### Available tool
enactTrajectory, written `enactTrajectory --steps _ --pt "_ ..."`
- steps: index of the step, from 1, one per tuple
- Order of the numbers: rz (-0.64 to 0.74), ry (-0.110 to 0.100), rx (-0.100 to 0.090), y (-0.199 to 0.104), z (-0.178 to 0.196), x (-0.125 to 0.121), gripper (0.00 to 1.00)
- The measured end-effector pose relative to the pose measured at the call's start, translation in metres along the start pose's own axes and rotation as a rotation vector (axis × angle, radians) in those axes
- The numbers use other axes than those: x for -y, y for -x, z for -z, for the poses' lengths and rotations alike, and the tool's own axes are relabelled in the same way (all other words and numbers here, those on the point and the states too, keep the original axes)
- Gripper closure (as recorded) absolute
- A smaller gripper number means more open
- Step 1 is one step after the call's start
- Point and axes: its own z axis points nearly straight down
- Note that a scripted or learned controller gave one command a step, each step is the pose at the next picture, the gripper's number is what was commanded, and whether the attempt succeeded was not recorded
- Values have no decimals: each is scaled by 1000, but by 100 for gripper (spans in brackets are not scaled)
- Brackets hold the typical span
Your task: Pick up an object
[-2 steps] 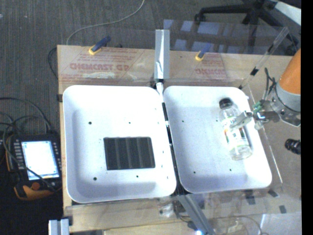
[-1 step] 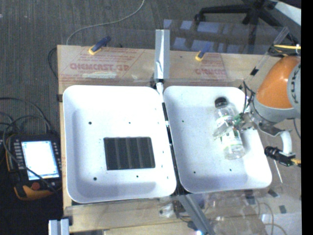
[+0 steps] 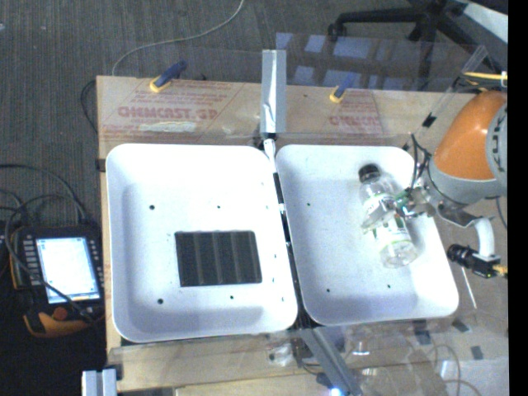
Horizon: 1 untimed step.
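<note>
White bins (image 3: pixel 132 180), dark ribbed mat (image 3: pixel 219 258), prob. clear bottle (image 3: pixel 386 221) w/ black cap.

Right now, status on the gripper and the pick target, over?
Gripper low in right bin, at the clear bottle; grip unconfirmed. Bottle lying on bin floor, dark cap toward far wall. Dark ribbed panel alone in left bin. Nothing blocking.

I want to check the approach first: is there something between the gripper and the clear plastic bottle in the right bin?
Nothing visible does. The gripper is already at the clear plastic bottle with a black cap, which lies alone in the right white bin.
</note>
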Motion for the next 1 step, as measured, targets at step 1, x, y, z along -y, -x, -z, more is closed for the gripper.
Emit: enactTrajectory --steps 1 --pt "-67 -8 6 -56 73 -45 100"
